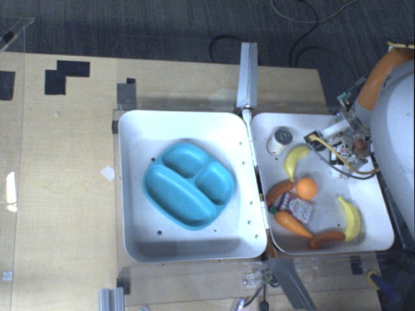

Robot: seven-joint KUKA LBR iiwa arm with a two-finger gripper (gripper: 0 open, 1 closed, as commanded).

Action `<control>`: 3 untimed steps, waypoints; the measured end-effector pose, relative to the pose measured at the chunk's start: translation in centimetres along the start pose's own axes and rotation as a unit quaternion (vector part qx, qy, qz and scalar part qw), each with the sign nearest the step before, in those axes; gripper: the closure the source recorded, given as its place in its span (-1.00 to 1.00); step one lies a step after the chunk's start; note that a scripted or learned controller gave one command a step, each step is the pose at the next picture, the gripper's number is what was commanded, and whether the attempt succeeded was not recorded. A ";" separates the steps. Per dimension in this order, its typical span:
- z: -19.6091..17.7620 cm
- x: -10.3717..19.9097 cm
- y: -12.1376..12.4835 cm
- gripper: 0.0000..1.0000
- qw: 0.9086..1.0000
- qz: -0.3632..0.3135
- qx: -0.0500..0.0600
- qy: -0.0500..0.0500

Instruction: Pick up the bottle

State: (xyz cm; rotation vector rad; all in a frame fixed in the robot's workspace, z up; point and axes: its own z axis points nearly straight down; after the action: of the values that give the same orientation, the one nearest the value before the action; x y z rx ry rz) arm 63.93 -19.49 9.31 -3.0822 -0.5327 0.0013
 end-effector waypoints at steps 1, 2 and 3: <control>-1.5 0.5 -0.2 1.00 1.000 -0.006 -0.003 0.005; -14.5 0.9 -3.3 1.00 0.999 0.046 -0.008 0.002; -14.0 2.2 -0.2 1.00 0.998 0.067 -0.008 0.001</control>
State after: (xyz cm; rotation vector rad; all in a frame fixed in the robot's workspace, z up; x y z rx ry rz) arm 65.99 -18.71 23.28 -3.1261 -0.3275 -0.0059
